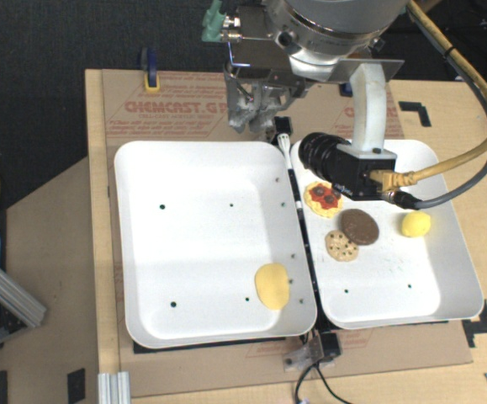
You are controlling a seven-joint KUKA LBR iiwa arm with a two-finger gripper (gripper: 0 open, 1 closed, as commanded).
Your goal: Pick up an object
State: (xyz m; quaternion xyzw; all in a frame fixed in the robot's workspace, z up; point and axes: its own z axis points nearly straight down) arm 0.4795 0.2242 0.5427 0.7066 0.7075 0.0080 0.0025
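- Left white shallow bin (142, 251): 1 pale yellow oval piece (272, 285) near its front right corner, well apart from everything else, so the easiest pick.
- Right white shallow bin (457, 284): small pizza-like disc (322, 198), brown round cookie (360, 226) touching a tan speckled cookie (341, 246), yellow ball (415, 224).
- Claw (256, 108) over the desk behind the bins, holding nothing visible; opening impossible to tell.
- Best approached straight down, centred, avoiding bin walls.
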